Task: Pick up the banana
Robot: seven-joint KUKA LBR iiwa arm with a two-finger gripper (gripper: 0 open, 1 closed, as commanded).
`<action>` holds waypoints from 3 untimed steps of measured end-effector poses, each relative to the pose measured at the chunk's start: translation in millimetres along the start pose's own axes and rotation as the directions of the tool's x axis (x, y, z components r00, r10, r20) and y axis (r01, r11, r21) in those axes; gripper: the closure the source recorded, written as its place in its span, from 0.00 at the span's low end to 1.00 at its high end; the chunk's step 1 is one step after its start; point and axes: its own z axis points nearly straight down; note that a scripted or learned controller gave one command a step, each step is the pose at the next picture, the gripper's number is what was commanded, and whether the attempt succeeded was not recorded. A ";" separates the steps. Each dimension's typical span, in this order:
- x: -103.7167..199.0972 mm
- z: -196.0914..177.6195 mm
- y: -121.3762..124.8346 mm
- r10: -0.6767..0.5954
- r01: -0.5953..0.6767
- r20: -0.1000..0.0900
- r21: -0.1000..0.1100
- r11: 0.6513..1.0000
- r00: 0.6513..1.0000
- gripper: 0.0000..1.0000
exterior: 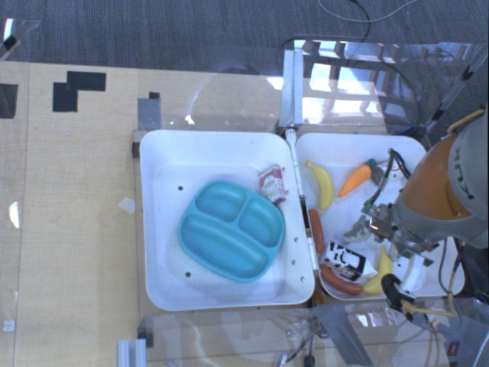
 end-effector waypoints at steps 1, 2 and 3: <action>-38.7 0.3 18.6 -0.016 0.016 0.001 -0.003 1.000 1.000 0.00; -36.2 -11.7 21.0 -0.022 0.022 -0.002 -0.009 1.000 1.000 1.00; 17.7 -122.8 24.4 0.092 -0.092 0.002 0.004 0.996 0.996 1.00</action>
